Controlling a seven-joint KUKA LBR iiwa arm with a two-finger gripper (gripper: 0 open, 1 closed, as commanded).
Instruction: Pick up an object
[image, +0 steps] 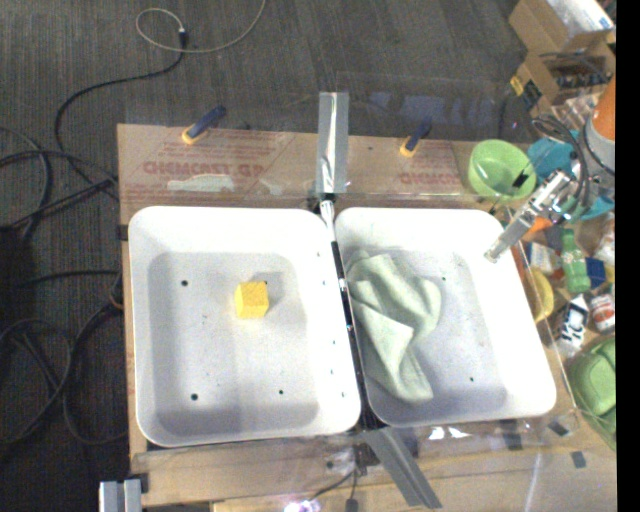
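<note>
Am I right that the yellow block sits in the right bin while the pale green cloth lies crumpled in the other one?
Not quite: the bins are swapped. The camera view shows the yellow block in the left bin, while the pale green cloth lies crumpled in the right bin.

This looks like a robotics lab or test workshop. Two shallow white bins (150, 300) sit side by side on a plywood surface (200, 165) held by clamps (203, 124) at its far edge. Loose black cables (60, 130) trail over dark carpet (80, 60), cardboard boxes (560, 40) stand at the upper right, and assorted coloured plastic items (500, 168) crowd the right side.
</note>
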